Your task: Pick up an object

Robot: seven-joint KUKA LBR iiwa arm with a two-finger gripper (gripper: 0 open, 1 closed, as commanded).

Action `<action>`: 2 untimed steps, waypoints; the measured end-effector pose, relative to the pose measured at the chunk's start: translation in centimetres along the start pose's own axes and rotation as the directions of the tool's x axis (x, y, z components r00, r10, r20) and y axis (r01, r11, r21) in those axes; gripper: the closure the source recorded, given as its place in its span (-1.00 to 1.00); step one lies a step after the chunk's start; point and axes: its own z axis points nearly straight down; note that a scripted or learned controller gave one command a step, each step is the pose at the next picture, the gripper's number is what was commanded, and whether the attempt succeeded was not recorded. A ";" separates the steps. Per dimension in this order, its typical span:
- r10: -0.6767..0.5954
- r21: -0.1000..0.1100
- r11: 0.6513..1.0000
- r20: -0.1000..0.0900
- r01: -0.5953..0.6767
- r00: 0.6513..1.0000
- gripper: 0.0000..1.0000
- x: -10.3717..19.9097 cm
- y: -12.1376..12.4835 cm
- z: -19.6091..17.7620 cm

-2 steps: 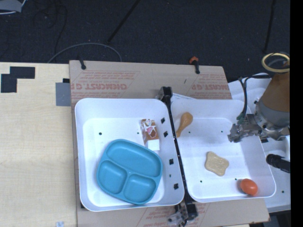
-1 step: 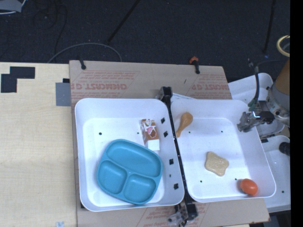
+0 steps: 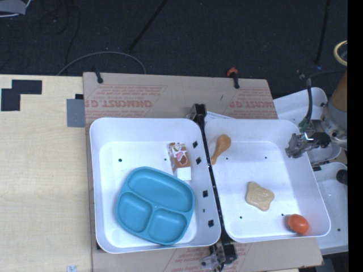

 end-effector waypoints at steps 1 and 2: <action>0.000 0.004 1.000 -0.002 0.000 1.000 1.00 5.5 -1.2 1.1; -0.002 0.003 1.000 -0.003 0.002 1.000 1.00 10.8 -1.6 0.2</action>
